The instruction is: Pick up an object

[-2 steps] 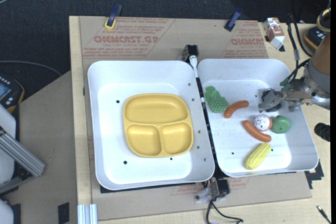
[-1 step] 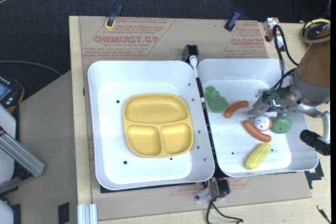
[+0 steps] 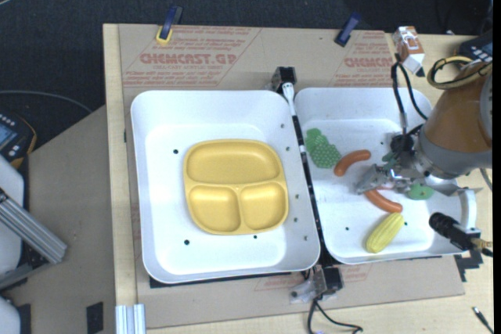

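Orange sausage [image 3: 383,202] just below fingers [image 3: 374,181], finger gap hard to tell, right bin [image 3: 344,246]

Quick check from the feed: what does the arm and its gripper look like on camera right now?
The arm is a rounded grey body with an orange band above the wrist. Black cables loop along it. The gripper is small, metallic grey and dark, sitting in the right bin; its details are blurred.

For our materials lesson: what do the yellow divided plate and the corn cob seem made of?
Yellow divided plate: probably moulded plastic; even colour, soft sheen, rounded compartment ridges.
Corn cob: likely a plastic or rubber toy; uniform yellow, smooth shape. Too small to tell which.
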`<state>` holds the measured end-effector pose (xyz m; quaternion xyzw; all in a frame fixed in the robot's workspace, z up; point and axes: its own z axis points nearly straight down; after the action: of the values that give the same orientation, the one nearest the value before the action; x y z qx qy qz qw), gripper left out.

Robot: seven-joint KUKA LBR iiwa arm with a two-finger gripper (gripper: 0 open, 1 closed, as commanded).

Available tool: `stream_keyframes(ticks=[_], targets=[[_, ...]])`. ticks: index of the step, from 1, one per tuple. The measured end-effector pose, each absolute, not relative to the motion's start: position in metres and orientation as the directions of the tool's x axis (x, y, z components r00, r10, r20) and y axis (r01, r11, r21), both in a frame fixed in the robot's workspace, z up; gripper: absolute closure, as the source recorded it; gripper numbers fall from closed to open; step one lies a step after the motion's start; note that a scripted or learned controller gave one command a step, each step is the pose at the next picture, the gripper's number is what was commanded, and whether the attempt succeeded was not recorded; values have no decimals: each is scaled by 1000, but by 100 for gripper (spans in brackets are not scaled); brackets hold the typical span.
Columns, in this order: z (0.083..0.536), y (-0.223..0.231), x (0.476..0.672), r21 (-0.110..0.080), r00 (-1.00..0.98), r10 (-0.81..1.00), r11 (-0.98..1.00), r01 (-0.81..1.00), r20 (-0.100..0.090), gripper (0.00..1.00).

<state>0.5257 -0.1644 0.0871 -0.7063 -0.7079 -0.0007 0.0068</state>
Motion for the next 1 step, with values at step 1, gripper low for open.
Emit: stream_keyframes(ticks=[1], targets=[[84, -162, 525, -5, -1, 1000, 1, 1000, 6, 0]])
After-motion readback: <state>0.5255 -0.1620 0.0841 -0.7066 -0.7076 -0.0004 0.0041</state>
